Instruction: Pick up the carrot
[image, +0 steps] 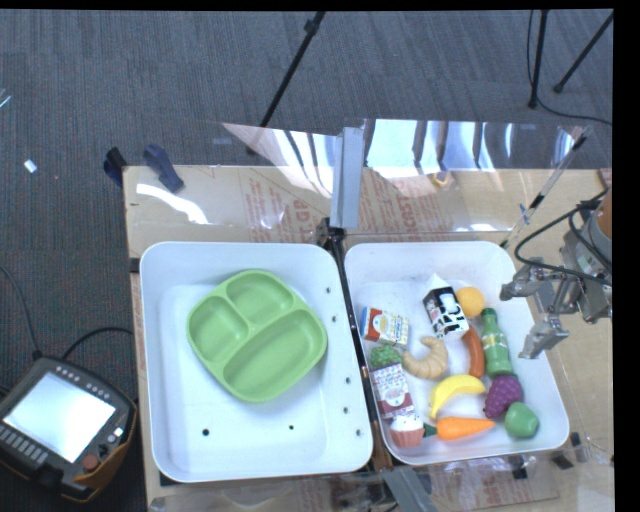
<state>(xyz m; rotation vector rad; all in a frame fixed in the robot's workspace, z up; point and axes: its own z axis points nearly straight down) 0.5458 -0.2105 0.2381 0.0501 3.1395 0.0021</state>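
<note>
Camera view: carrot (463, 428) lying at the front of the right bin (400, 262), just beside a yellow banana (455, 389). Hand (545, 335) over the bin's right rim, away from the carrot. Cannot tell its grip.

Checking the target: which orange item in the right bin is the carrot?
The carrot near the bin's front edge: tapered with a green top, unlike the round orange farther back.

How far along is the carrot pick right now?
Done: nothing that shows yet. The carrot lies untouched at the near edge of the right bin, between the cupcake and the green apple.
In hand: the pincer sits at the bin's right rim, beside the green bottle, with nothing in it.
Left: travel to the carrot, descend, grasp, lift.
</note>
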